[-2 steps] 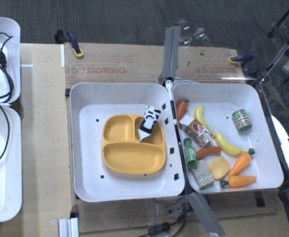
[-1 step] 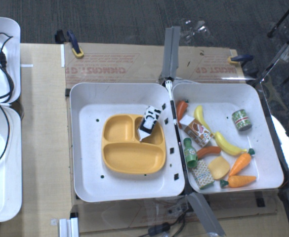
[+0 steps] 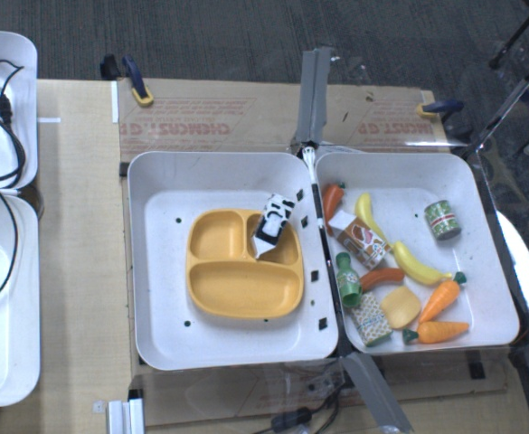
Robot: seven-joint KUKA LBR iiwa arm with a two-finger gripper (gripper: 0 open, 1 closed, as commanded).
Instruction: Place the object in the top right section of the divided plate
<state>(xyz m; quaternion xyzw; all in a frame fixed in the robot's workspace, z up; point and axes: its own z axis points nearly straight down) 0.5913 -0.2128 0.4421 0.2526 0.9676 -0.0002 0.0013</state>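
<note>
A yellow divided plate [image 3: 242, 287] lies in the left white bin [image 3: 155, 242]. A black and white carton [image 3: 273, 223] rests tilted in the plate's top right section, leaning over that section's upper rim.
The right white bin [image 3: 490, 242] holds several toy foods: two bananas [image 3: 415, 262], carrots [image 3: 440, 301], a green tin [image 3: 441, 219], a brown box [image 3: 362, 240], a green bottle [image 3: 348, 280] and a yellow cheese piece [image 3: 401, 306]. A grey post [image 3: 314, 98] stands behind the bins.
</note>
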